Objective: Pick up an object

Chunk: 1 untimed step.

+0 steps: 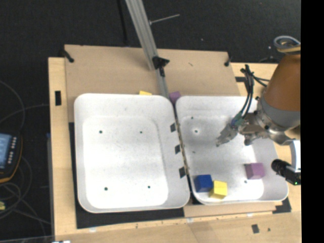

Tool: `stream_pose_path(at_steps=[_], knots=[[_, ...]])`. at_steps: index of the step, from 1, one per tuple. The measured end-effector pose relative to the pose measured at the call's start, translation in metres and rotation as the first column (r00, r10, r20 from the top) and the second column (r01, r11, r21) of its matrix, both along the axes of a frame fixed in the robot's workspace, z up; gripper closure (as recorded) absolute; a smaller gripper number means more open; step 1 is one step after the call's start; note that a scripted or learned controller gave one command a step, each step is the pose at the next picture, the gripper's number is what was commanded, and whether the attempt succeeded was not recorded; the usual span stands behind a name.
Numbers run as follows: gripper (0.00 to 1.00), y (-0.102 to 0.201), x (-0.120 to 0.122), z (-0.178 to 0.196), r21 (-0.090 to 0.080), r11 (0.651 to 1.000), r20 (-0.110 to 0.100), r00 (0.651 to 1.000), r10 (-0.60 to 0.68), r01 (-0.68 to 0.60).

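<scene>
the gripper (221,139) hangs over the middle of the right bin (202,110), and i cannot tell how its jaws stand. nothing shows between them. near the bin's front edge a blue block (203,182) and a yellow block (219,189) touch; a purple block (254,170) lies off to their right.

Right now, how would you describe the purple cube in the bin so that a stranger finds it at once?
Look in the right bin, toward its near right corner. The purple cube sits there alone, below the gripper. The blue cube and yellow cube touch each other further left.
</scene>
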State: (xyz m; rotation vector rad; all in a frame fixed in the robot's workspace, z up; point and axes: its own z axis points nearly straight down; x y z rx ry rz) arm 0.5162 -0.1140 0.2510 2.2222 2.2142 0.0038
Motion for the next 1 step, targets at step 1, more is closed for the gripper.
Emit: stream_pose_path(at_steps=[1], knots=[[0.00, -0.0739, 0.0190, -0.0824, -0.002, 1.000, -0.010, 1.000, -0.002, 0.002]])
